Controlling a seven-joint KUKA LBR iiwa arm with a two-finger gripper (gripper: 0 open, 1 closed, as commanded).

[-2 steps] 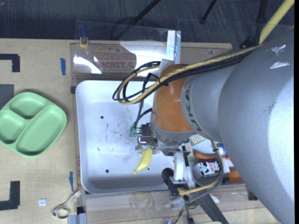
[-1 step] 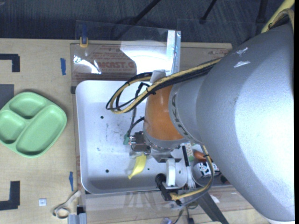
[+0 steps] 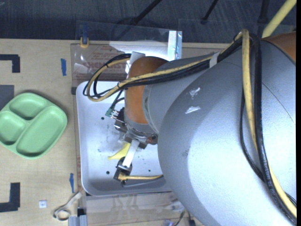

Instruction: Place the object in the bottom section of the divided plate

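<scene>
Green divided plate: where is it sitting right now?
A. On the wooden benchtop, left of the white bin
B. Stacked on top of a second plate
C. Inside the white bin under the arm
A: the green divided plate lies flat on the wooden benchtop, apart from the white bin and to its left.

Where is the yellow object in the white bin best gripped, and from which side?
Probably across its narrow width near the lower-left end, from straight above. The yellow object lies flat in the white bin, a slim strip slanting up to the right; its upper end is hidden.
</scene>
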